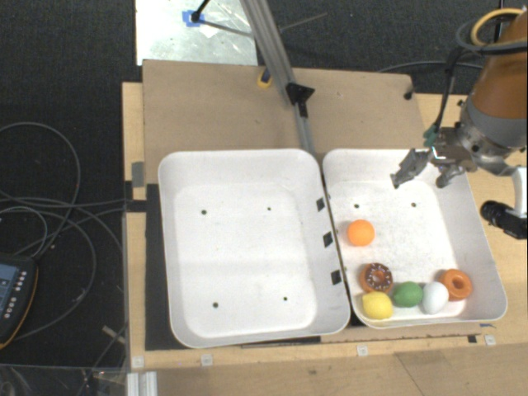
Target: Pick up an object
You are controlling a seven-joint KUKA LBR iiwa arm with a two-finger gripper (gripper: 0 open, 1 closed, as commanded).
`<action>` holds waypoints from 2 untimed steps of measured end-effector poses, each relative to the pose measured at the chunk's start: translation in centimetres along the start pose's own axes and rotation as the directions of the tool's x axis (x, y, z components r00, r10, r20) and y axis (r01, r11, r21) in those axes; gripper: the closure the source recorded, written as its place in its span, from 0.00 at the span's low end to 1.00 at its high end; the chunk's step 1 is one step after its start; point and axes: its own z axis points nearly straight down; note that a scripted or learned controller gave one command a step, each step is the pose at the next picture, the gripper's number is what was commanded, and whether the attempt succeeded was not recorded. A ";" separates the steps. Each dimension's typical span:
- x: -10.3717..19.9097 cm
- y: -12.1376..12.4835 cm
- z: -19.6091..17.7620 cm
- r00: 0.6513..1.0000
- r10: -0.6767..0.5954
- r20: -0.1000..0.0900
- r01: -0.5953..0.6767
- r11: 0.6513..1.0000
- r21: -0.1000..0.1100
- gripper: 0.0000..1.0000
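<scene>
Camera view, looking down at a slant on both bins:

- Claw (422, 172): carried by the grey arm with the orange band (502, 89), reaching in from the right; it hangs over the far right part of the right bin (487, 250). Its two fingers are spread apart, one fingertip (398, 181) pointing down-left and the other just right of it, with nothing between them.
- Orange ball (360, 233): alone on the right bin's floor, nearer the camera than the claw and somewhat to its left, well apart from it.
- Row of objects along the right bin's near wall, all well below the claw in the view: a brown sprinkled doughnut (378, 277), a yellow lemon-like object (377, 305) just below it, a green round object (407, 294), a white egg-like object (435, 297) and an orange ring (455, 284). Neighbours in the row touch or nearly touch.
- Left bin (177, 246): well to the left of the claw, adjoining the right bin along a shared edge.
- Tabletop (346, 106): brown board beneath both bins; a grey slanted pole (268, 31) crosses it, up and left of the claw.
</scene>
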 end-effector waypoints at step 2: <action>-0.7 -0.5 5.6 1.000 0.005 0.001 -0.005 1.000 0.001 0.00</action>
